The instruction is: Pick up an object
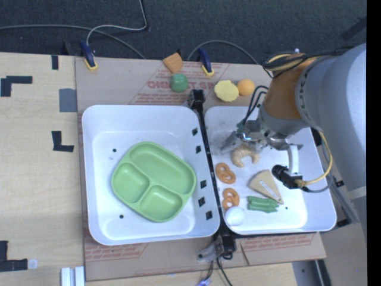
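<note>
We see the grey arm with its orange band reaching in over the right-hand shallow white bin, with the tool low above that bin's upper half. We cannot tell how the tool stands, wide or narrow, since its tip is dark and blurred against the arm's own parts.

Directly beneath the tool, and perhaps touching it, lies a pale tan croissant-shaped pastry; we see nothing clamped in the tool. Below and to the left of the tool sit two small brown pretzels, the upper pretzel and the lower pretzel, close to the bin's left wall. A white egg-shaped piece lies just under the lower one. Below and slightly right of the tool rests a tan wedge like a slice of bread or cheese, and a green pod-like vegetable piece lies just beneath it.

Far to the tool's left, the other white bin holds a light green plastic tray with three compartments.

Above the tool, outside the bins on the brown cardboard sheet covering the desk, sit a yellow lumpy fruit and a small orange ball side by side. Further left are a green round piece and an orange-brown block.
</note>
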### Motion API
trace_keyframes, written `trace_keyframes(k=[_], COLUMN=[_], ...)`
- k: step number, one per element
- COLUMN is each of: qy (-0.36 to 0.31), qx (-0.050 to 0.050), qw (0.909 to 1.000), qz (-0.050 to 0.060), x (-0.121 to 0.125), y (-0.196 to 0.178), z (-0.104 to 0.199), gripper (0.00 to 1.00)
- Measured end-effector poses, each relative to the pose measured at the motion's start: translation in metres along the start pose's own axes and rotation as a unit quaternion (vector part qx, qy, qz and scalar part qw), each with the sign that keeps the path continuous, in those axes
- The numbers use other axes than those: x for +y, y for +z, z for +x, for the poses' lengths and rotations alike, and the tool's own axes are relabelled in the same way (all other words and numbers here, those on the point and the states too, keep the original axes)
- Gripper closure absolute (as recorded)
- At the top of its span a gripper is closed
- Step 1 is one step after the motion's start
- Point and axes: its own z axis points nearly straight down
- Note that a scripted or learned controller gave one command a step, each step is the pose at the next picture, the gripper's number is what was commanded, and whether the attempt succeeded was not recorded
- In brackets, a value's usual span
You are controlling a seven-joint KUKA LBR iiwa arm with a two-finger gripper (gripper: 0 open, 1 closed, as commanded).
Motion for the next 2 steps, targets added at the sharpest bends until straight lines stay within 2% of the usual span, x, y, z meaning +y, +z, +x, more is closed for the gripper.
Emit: trace_keyframes(k=[1,2], qy=[0.000,-0.002], qx=[0.001,0.005], qw=[1.0000,1.0000], qz=[0.001,0.006], x=[0.000,-0.027], y=[-0.008,-0.094], z=[0.001,0.080], gripper=[1.00,1.00])
